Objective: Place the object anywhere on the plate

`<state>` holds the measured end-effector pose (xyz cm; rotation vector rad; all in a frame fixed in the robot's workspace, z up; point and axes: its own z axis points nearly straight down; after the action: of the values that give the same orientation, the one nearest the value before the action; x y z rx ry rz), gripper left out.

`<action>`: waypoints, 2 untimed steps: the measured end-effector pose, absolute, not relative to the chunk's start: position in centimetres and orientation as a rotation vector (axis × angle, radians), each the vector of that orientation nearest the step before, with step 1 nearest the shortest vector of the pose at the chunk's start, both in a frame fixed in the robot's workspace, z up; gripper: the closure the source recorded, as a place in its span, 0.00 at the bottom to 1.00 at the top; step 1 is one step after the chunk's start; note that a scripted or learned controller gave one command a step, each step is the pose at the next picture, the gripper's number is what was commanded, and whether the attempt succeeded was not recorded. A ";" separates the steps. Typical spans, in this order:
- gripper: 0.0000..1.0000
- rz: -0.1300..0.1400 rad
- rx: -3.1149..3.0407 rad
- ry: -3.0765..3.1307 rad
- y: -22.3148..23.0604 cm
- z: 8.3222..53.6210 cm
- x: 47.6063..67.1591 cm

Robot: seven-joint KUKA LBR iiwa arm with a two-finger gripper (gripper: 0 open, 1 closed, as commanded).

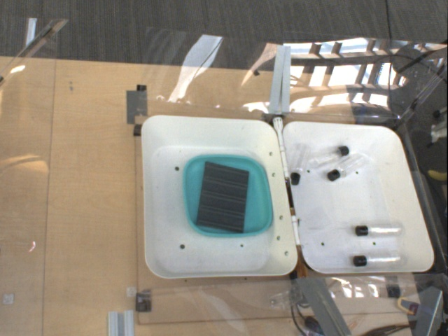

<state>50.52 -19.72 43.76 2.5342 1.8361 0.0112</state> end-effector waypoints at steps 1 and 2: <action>0.00 0.008 2.756 1.489 -19.9 43.6 48.9; 0.00 0.013 2.919 1.136 -19.6 43.7 48.9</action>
<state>48.92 -19.63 43.69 2.9191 1.1365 0.0130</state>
